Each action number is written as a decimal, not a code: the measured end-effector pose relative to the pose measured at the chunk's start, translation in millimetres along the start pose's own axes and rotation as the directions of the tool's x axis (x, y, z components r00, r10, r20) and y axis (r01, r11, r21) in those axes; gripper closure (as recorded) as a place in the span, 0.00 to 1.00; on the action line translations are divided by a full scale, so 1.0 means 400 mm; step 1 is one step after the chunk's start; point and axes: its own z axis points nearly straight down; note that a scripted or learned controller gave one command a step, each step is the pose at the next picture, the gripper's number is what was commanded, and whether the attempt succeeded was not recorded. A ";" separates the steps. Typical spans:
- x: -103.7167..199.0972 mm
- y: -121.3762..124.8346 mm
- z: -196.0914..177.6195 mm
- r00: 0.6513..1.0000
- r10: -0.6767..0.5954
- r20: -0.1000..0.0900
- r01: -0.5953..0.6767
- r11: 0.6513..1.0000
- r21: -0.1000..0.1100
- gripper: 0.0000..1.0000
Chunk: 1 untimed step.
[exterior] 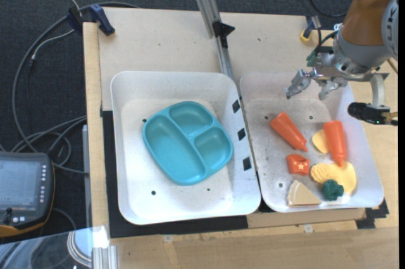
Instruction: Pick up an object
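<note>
My claw (311, 88) hangs spread and empty over the back of the right bin (374, 193), its two fingers apart with nothing between them. Just in front of it lies a carrot (288, 131) on a slant, with a second carrot (336, 141) near the right wall, a small red piece (298, 164), a yellow corn (336, 175), a green broccoli (331, 189) and a sandwich wedge (303, 193) grouped toward the front. The left bin (126, 87) on the counter (164, 40) holds a blue divided plate (187, 142).
</note>
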 end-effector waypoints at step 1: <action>0.003 -0.012 0.156 1.000 -0.001 -0.001 0.001 1.000 0.001 0.00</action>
